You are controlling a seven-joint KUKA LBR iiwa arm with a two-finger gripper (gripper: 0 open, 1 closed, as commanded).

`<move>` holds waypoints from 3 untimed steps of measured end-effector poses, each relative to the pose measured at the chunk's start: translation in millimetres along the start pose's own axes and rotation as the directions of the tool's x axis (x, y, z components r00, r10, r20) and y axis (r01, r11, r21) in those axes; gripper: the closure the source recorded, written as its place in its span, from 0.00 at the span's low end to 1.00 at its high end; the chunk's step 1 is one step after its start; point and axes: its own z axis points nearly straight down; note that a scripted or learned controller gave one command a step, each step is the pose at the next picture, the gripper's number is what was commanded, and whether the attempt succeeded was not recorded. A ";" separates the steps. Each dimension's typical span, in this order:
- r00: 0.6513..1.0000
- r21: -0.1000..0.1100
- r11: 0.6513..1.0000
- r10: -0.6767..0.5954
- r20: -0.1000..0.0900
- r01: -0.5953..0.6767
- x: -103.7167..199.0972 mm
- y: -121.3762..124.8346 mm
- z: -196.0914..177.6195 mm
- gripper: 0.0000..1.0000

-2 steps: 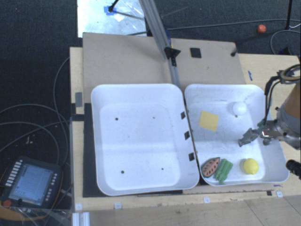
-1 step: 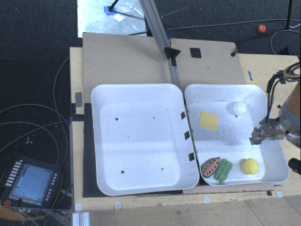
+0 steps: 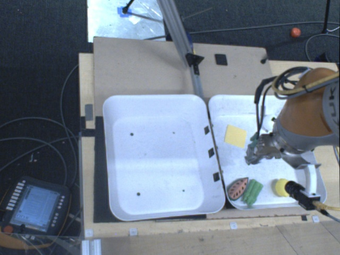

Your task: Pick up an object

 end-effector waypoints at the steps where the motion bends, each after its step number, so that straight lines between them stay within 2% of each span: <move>1: 1.000 0.000 1.000 0.002 0.000 -0.002 75.4 1.8 -13.1 1.00; 2: 1.000 0.002 1.000 0.010 0.002 -0.010 53.1 7.2 1.2 1.00; 3: 1.000 0.001 1.000 0.006 0.002 -0.006 78.9 34.6 0.9 1.00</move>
